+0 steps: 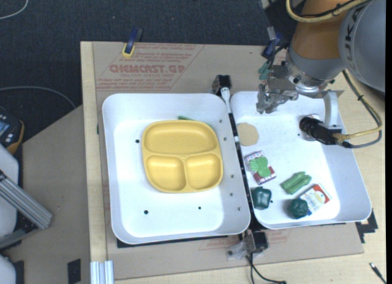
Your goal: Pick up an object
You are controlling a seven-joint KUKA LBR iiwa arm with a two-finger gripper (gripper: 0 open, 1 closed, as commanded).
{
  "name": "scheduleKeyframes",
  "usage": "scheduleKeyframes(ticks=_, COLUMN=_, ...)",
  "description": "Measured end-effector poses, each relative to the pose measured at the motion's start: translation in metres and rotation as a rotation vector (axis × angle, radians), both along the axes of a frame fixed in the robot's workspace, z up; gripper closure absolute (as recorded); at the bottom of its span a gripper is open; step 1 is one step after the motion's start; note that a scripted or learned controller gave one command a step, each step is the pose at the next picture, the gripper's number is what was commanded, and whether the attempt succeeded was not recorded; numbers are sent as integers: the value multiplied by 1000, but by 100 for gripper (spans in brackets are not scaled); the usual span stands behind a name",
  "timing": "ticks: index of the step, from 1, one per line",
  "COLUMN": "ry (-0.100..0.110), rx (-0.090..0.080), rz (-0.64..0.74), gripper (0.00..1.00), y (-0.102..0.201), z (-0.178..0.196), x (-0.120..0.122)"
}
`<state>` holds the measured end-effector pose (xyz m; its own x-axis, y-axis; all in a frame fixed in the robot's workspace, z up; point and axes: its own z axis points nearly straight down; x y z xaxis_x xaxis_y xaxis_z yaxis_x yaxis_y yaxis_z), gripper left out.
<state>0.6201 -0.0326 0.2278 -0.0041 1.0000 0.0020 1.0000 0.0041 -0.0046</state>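
Note:
My gripper (267,106) hangs over the far left part of the right bin (343,154), fingers pointing down with nothing seen between them. Just below it lies a tan round disc (247,134). Nearer the front of that bin are a small packet with a green picture (260,166), a green pod-shaped piece (295,182), a dark green block (262,198), a dark green round piece (298,208) and a red-and-white packet (316,196).
The left bin (122,154) holds a yellow divided tray (182,155) with something green peeking from behind it (185,118). A black cable fitting (315,128) hangs over the right bin's far side. Cardboard lies beneath both bins.

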Motion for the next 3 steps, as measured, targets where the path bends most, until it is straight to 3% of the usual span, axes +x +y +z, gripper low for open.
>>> scheduleKeyframes(ticks=1, ry=1, rx=1, rz=2, gripper=100, y=52, z=-13, x=-16)
scheduleKeyframes(ticks=3, ry=-7, rx=-1, rz=-5, gripper=100, y=48, z=4, x=-25)
